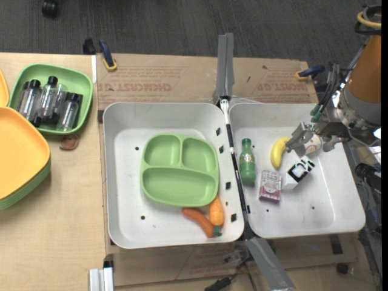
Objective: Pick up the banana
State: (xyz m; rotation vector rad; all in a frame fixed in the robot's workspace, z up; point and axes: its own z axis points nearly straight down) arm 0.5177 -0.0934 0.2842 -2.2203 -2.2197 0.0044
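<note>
Bench: a pale wooden table top with a sheet of brown printed cardboard laid under the two bins.
Left bin: a shallow white plastic bin, holding the divided plate and both carrots.
Right bin: a matching shallow white bin, touching the left one along a grey centre rail; it holds the banana, bottle, packet and clip.
Arm: the grey KUKA arm with an orange band reaches in over the right bin's far right corner.
Yellow plates: a stack of orange-yellow plastic plates at the table's left edge.
Divided plate: a light green three-compartment plastic plate in the middle of the left bin.
Green tray: a small square green dish on the table, holding several clear black-capped bottles.
Gripper: the two-finger gripper hangs low just right of the banana; whether its fingers are parted or closed cannot be told.
Banana: a small yellow curved banana lying on the right bin's floor, between the green bottle and the gripper, not held.
Green bottle: a small green plastic bottle standing near the right bin's left wall.
Carrots: one long orange toy carrot and one stubby one, touching, just below the divided plate.
Packet: a small pink and white packet below the banana.
Clip: a small black and white object just right of the packet.
</note>
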